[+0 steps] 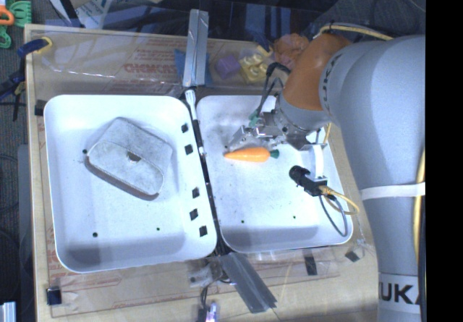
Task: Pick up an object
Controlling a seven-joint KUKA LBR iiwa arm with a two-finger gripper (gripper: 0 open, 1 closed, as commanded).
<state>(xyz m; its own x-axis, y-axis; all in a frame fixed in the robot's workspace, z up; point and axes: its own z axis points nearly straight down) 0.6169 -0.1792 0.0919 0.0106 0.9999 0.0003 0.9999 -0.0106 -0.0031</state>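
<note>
An orange carrot-shaped object lies on its side in the upper middle of the right bin. My gripper is down in that bin, right above and touching the carrot's upper edge. The grey arm with its orange band comes in from the right and covers the wrist. A grey, flat, rounded-rectangle object with a small hole in its middle rests in the left bin.
A metal divider bar runs back from between the two bins. A black cable fitting and a looping cable hang over the right bin's right side. Purple and yellow items lie behind the right bin.
</note>
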